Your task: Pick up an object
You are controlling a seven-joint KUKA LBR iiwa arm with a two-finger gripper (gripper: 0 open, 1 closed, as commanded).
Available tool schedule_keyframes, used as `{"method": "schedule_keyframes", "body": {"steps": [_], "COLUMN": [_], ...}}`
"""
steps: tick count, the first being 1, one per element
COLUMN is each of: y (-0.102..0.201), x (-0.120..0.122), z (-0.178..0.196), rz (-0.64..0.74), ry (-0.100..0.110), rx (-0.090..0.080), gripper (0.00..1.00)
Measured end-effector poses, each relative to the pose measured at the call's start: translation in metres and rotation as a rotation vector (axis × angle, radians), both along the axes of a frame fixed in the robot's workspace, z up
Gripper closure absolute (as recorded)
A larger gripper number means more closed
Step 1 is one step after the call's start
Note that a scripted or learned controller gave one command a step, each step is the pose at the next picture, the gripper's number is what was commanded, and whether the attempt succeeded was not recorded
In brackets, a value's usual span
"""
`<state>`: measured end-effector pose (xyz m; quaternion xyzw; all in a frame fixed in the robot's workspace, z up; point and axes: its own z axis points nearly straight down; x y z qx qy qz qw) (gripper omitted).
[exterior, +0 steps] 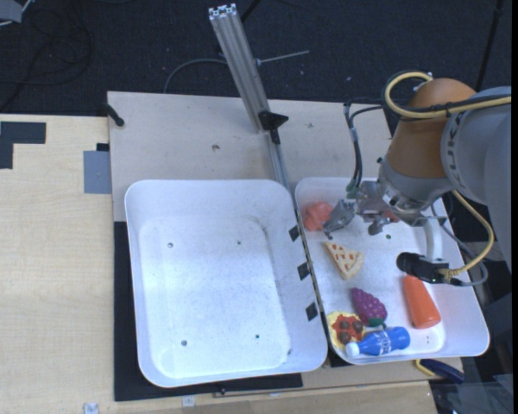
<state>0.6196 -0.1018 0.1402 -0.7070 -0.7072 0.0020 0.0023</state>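
We see the pink toy at the top left corner of the right bin. The end effector hangs just beside it; we cannot tell its state. Nearby lie a pie slice, purple grapes, an orange carrot and a blue bottle.

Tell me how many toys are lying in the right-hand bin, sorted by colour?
Orange or pinkish: 2, a carrot-like piece and a rounded lump
Tan: 1, a wedge
Purple: 1, grapes
Blue and white: 1, a bottle
Yellow and red: 1, a flat piece
Total: 6
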Motion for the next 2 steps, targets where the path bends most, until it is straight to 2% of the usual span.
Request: {"method": "schedule_keyframes", "body": {"steps": [1,2], "y": [-0.001,0.003], "x": [0.001,-0.007], "z": [0.013,0.062], "rz": [-0.001,0.000], "ry": [-0.005,-0.010], "rx": [-0.001,-0.001], "gripper": [1.00,1.00]}}
